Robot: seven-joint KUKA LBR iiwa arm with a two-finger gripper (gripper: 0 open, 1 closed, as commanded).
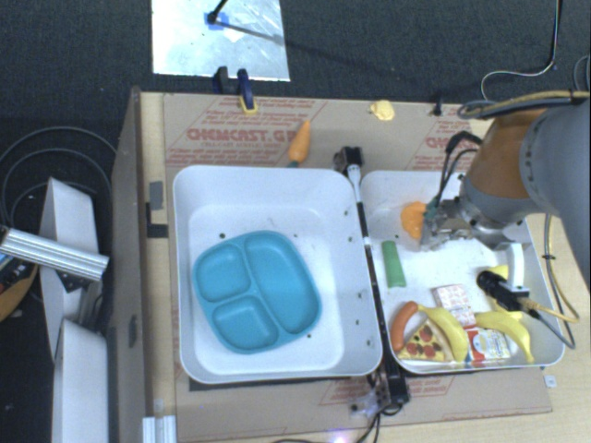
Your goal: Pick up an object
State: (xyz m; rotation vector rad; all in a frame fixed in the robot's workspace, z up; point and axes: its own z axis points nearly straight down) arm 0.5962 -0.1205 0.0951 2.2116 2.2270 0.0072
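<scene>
The camera view looks down on two white bins. The left bin [185,247] holds a blue plate [257,289] with three parts. The grey arm [554,155] comes in from the right and reaches down into the right bin [434,280]. Its gripper [434,229] is low, near the back of that bin. A small orange round toy [412,218] sits just beside the gripper, on its left. It is too hard to see how wide the gripper is, or if it has the toy. A green stick [394,263] lies near the wall between the bins. A pizza slice [427,338], a banana [450,327] and a red sausage [403,322] lie close together at the front.
</scene>
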